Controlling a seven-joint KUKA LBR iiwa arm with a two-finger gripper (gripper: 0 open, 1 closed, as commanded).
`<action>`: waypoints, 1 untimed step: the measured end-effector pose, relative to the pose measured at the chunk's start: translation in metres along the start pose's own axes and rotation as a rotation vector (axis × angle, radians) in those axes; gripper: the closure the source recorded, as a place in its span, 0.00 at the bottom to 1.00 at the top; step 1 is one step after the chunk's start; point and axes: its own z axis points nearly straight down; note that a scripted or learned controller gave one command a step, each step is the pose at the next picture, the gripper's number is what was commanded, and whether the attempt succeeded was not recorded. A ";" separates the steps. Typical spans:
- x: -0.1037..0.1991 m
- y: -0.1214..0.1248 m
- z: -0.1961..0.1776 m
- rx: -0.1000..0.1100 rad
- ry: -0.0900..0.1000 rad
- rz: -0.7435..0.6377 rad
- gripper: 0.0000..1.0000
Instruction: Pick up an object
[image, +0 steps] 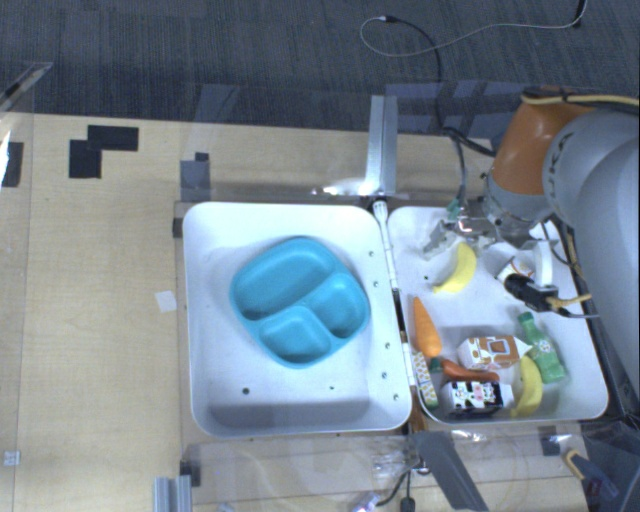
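Gripper (452, 232) above right bin (590, 405), beside banana (457, 270); opening apparently narrow, cannot tell. Left bin (210, 400) holds blue tray (298, 300).

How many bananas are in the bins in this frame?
2. One banana lies in the upper part of the right bin, just below the pincer. The other banana lies near that bin's lower right corner. More may be hidden under the arm.
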 end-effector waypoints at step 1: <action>0.001 0.003 -0.012 -0.007 0.001 -0.003 1.00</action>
